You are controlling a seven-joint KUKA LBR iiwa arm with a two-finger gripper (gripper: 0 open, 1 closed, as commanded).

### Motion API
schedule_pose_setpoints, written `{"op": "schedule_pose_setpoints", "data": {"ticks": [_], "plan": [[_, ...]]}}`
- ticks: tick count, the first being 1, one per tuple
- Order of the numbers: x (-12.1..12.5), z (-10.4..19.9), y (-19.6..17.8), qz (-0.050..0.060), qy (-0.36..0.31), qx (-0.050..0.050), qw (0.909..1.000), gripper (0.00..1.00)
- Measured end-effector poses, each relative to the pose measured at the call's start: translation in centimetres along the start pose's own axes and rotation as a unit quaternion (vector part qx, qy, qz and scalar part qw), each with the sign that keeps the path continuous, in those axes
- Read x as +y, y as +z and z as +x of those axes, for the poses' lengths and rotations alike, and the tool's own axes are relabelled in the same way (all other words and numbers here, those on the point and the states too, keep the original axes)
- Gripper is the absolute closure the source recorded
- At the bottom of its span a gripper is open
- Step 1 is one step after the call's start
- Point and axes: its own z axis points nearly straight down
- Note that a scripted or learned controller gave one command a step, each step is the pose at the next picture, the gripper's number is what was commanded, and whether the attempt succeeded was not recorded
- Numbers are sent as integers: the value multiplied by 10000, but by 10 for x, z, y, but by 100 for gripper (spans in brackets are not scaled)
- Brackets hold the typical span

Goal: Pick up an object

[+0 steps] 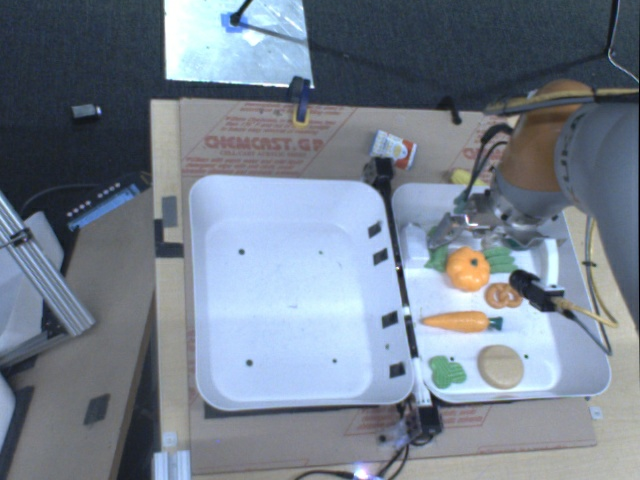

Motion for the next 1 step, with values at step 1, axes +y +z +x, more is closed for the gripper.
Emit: {"op": "schedule_pose_setpoints", "data": {"ticks": [1], "plan": [[-81,9,12,-8,19,-11,10000,0]]}}
